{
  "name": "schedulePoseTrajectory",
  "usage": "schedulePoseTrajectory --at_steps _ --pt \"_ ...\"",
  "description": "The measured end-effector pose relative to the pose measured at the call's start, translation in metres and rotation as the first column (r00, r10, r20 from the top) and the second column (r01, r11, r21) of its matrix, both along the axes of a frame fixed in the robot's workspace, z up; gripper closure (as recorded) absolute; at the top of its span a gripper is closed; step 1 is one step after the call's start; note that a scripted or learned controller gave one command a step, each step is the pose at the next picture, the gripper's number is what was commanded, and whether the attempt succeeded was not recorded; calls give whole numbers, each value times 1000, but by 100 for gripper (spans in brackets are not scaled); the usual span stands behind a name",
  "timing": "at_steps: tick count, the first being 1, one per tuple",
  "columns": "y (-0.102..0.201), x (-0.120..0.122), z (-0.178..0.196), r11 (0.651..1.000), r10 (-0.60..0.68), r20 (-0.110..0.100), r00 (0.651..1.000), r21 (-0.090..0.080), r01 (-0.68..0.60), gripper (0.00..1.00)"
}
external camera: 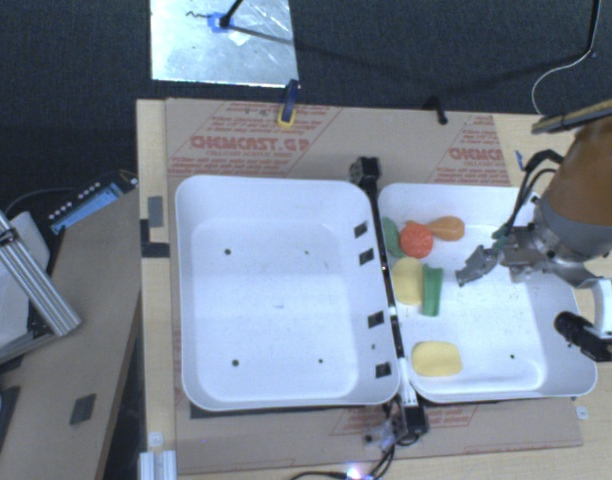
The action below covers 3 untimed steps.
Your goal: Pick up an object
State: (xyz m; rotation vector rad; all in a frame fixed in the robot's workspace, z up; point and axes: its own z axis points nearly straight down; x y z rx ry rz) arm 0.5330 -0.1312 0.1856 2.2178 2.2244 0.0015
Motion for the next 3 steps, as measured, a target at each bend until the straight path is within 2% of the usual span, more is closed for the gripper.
schedulePoseTrajectory --at_steps 1,2,3 --pt "24 33 -106 1000 4 -2 1000 1 -4 0" --pt "48 74 -100 1000 5 5 1000 -1 -5 0" --pt "47 73 -89 1000 2 5 1000 1 -2 100"
